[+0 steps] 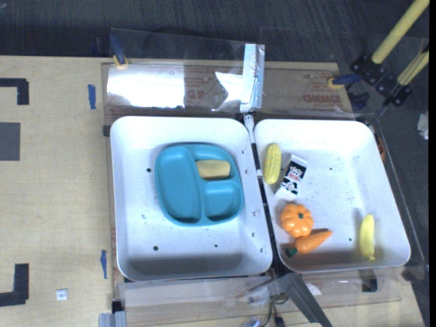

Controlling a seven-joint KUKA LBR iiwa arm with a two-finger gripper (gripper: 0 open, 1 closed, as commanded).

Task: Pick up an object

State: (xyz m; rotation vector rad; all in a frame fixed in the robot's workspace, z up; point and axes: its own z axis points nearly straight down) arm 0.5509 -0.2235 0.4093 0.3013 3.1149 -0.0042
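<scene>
Carrot near the right bin's front wall, long axis lying crosswise.
It touches the pumpkin; the banana lies apart, pointing front to back, on the arm's side.

Two yellow rods are slanting across the upper right corner, and black clamps are gripping their lower ends. A grey strut is showing at the bottom edge. Whether these belong to the robot cannot be told.
</scene>
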